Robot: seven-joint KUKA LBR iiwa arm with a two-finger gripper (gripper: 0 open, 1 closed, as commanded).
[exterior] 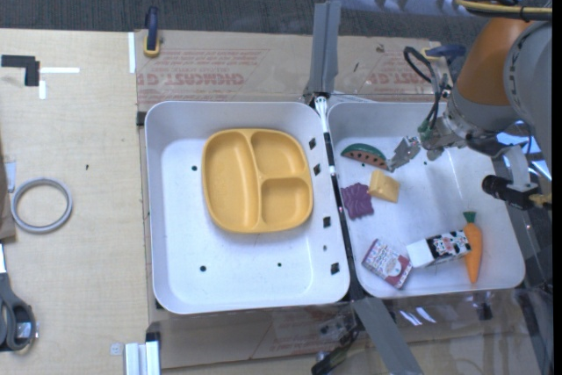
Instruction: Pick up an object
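Camera view: taken from above at a slant; my arm (505, 66) reaches in from the right over the right bin (500, 277).
Gripper (406, 154): low over the upper left part of the right bin, two fingers spread apart, nothing between them.
Nearest object: a yellow cheese wedge (384, 186), lying flat just below and left of my fingertips, apart from them.
Close neighbours: a watermelon slice (364, 156) just beside my fingers to the left; a purple grape bunch (356, 199) touching or nearly touching the cheese wedge on its left.
Other candidates: a red packet (386, 263), a small milk carton (443, 247) and a carrot (473, 250), all near the lower edge of the same bin, well apart from me.
Left bin (167, 215): holds a yellow divided plate (257, 180); not my concern for this step.
Step in hand, as I judge it: lining up and descending on one object, most likely the cheese wedge.
Method recommended: centre my fingers over the wedge before going down, so that each finger lands on bin floor either side of it.
Risk noted: the grape bunch crowds one side; a finger set there may push both things or close on two.
Check before lifting: the wedge seated between both fingers, not pinched at a corner.
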